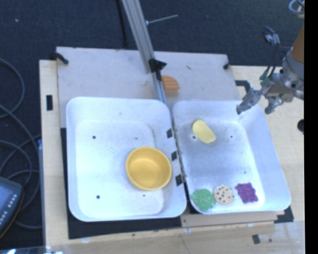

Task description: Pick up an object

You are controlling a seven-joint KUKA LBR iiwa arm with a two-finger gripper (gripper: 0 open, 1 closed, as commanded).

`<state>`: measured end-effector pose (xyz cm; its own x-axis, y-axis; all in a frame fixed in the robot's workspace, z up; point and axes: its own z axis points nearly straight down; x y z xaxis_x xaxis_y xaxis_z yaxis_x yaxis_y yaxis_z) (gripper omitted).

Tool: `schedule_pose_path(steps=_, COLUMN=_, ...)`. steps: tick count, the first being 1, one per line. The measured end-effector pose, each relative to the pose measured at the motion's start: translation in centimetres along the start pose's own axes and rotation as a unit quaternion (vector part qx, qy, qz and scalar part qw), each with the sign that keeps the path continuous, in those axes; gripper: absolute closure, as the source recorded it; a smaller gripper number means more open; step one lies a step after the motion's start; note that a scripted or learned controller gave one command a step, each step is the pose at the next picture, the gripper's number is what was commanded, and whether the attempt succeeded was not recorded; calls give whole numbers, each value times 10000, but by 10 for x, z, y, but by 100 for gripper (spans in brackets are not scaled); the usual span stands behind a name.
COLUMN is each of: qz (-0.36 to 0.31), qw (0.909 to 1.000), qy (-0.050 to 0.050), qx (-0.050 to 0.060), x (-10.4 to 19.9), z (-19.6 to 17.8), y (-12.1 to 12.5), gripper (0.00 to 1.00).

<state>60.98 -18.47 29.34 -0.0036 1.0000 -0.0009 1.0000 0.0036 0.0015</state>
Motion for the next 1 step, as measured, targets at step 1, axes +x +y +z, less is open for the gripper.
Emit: schedule_pose_path(steps=1, qz=-2, qw=10000, qy=-3, qx=1, x=0, z=0, y=0, gripper=0)
